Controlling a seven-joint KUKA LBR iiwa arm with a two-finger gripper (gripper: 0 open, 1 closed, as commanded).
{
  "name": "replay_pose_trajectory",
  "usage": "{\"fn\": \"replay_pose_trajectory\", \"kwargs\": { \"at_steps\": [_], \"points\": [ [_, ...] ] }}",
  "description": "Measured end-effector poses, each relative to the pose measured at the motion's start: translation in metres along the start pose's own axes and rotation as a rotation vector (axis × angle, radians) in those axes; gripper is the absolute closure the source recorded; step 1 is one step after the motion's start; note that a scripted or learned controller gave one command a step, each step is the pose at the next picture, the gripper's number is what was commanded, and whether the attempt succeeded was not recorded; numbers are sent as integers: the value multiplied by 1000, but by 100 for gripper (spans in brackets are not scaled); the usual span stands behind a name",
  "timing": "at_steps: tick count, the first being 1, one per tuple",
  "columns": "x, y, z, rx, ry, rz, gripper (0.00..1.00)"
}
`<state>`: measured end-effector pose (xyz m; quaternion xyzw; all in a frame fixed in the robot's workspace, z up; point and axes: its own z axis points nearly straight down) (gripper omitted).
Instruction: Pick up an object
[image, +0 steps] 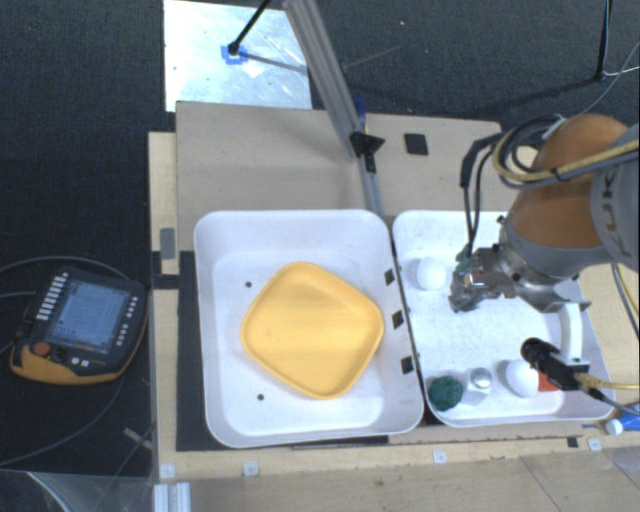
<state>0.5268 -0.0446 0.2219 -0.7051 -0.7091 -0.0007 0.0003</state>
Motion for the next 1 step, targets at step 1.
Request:
{"fn": "replay_pose_trajectory", "kwargs": {
  "at_steps": [1],
  "points": [
    [48, -1, -8, 0, 0, 1, 100]
  ]
}}
